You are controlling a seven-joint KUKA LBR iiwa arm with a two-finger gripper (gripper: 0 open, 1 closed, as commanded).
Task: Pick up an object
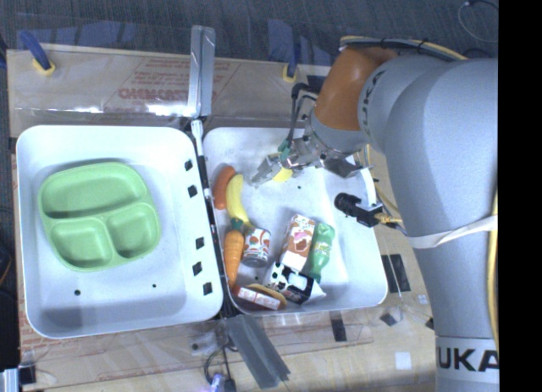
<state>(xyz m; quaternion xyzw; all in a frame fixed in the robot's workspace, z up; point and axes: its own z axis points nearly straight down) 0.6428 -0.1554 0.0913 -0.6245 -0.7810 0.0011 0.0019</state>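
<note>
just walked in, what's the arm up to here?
The grey arm reaches in from the right, its gripper low over the back of the right bin, near a small yellow item. Whether it grips anything can't be told. The banana, carrot, can, carton and green bottle lie in that bin. The left bin has a green divided tray.

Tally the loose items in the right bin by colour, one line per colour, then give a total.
Yellow: 1, the banana
Orange: 2, the carrot and the orange-red piece beside the banana
Green: 1, the green bottle
Mixed print: 3, the can, the carton, the black-and-white pack
Brown: 1, the flat piece
Total: 8
</note>
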